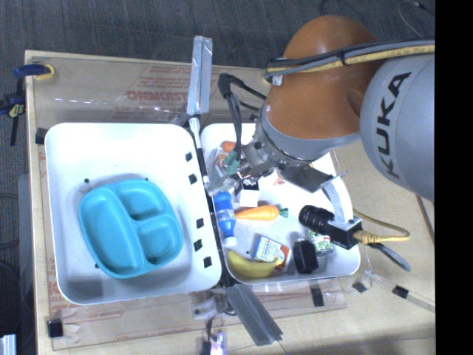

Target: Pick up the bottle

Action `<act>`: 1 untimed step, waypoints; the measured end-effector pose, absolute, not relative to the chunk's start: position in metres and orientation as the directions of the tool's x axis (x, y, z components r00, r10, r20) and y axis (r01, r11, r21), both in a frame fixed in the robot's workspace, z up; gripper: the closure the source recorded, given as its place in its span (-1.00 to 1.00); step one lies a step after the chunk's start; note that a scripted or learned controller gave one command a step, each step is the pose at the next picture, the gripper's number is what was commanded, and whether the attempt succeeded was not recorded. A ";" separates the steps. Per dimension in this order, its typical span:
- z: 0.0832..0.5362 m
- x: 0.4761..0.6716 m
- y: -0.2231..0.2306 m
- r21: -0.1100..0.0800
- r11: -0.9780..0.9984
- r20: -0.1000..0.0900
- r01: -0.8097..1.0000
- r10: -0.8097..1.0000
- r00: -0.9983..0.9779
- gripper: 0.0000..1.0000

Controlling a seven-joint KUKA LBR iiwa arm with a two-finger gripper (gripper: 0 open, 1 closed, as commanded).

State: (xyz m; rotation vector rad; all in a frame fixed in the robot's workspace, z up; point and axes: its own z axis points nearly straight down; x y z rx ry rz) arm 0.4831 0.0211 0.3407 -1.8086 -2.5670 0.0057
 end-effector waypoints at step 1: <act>0.341 0.483 0.021 -0.003 0.337 -0.001 0.942 0.942 -0.337 -1.00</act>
